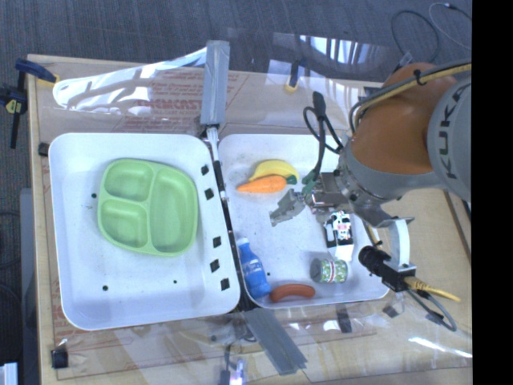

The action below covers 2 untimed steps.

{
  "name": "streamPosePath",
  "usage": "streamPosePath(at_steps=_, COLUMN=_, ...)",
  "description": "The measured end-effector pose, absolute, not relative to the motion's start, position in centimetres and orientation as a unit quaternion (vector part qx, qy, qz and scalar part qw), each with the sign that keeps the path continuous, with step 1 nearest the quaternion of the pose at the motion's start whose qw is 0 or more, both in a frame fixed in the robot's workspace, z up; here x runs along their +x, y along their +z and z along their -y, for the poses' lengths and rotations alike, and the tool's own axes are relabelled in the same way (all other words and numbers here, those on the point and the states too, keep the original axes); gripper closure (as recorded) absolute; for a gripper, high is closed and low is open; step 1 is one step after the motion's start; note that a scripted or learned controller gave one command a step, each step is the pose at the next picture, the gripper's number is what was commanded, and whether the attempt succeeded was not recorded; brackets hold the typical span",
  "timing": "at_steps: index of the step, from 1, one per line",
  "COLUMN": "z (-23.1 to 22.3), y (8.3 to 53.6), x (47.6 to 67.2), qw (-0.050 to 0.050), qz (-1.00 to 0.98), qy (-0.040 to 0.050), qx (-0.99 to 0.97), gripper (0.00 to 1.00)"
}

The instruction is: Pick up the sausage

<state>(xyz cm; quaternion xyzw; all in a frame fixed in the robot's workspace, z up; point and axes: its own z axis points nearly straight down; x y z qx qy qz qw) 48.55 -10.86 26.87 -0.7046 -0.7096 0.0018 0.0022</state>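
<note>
While the fingers [287, 208] hover mid-bin, the sausage [292, 293] lies well apart.

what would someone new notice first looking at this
Probably the big grey and orange arm coming in from the right, its gripper hovering over the right bin. Next, the bright green divided plate alone in the left bin. Then the small things in the right bin: a carrot and banana at the far end, a blue bottle and the sausage along the near edge.
</note>
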Motion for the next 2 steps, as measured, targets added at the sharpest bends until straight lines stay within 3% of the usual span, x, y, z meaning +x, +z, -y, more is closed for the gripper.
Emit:
streamPosePath(at_steps=1, z=10.9, y=26.1, x=55.2, qw=0.002, qz=0.701, qy=0.0026, qx=-0.713, gripper=0.0)
streamPosePath(at_steps=2, z=16.0, y=19.8, x=53.7, qw=0.002, qz=0.692, qy=0.0025, qx=-0.722, gripper=0.0)
